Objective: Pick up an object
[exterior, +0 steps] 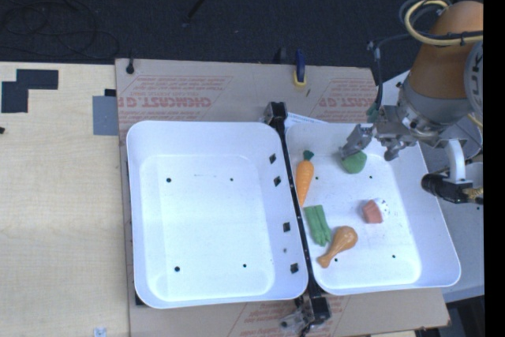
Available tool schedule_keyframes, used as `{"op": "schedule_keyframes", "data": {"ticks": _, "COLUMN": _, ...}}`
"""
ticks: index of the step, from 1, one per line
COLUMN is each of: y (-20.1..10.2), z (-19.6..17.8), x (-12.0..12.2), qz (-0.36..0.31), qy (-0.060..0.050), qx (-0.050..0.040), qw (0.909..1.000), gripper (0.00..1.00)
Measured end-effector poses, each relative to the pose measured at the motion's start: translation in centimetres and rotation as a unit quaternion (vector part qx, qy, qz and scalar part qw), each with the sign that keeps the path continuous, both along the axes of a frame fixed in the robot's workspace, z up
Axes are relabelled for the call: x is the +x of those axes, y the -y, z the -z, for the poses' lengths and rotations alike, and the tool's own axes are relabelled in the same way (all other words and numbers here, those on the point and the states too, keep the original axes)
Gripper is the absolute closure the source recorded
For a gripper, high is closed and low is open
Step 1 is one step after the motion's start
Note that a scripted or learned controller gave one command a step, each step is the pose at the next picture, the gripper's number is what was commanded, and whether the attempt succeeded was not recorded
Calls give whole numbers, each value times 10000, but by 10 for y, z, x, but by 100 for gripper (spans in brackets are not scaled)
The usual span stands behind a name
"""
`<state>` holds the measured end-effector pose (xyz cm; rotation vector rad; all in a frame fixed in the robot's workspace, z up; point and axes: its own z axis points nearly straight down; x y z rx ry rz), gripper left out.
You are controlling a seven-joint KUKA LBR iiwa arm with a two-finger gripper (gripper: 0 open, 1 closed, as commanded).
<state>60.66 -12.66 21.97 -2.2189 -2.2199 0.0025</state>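
Note:
The right bin (430,264) holds several toy foods. An orange carrot (304,181) lies by the divider, with a green bean-like piece (319,224) below it and a tan drumstick (339,243) lower still. A small red block (372,211) sits mid-bin. A round green piece (355,162) lies near the bin's far side. My gripper (372,147) hangs over that far side, open, its left finger (353,143) just above the round green piece. Nothing sits between the fingers.
The left bin (142,170) stands beside the right one, with a black clip strip (286,193) along the shared edge. Both bins rest on cardboard (197,95). The arm's grey and orange body (442,67) rises at the right.

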Motion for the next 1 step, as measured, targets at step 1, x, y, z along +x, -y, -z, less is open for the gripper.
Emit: {"op": "schedule_keyframes", "data": {"ticks": 1, "y": -48, "z": -32, "x": -80, "qz": -15, "qy": -3, "qx": 12, "qw": 10000, "gripper": 0}}
